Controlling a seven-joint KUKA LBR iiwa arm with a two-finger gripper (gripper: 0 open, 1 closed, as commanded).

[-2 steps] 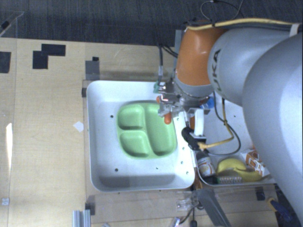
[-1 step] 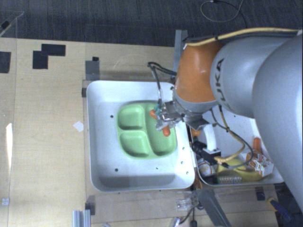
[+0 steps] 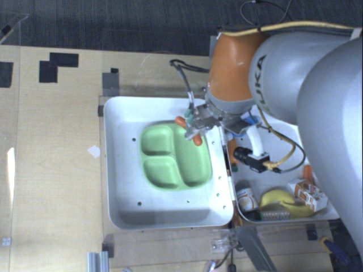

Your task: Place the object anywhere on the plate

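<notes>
Sitting in the middle of the left shallow white bin (image 3: 122,208) is the green three-compartment plastic plate (image 3: 174,156). Hovering over the plate's upper right rim is the two-finger gripper (image 3: 194,130), closing on a small orange carrot-like object (image 3: 196,140), likely light, stiff and best pinched mid-length. Lying along the right white bin's (image 3: 249,215) lower edge are a yellow banana (image 3: 278,200), a small can (image 3: 245,198) and a printed carton (image 3: 311,194).

We are seeing a light wooden bench (image 3: 51,169) with black square marks (image 3: 57,66), and dark grey carpet (image 3: 113,10) lying behind it.
</notes>
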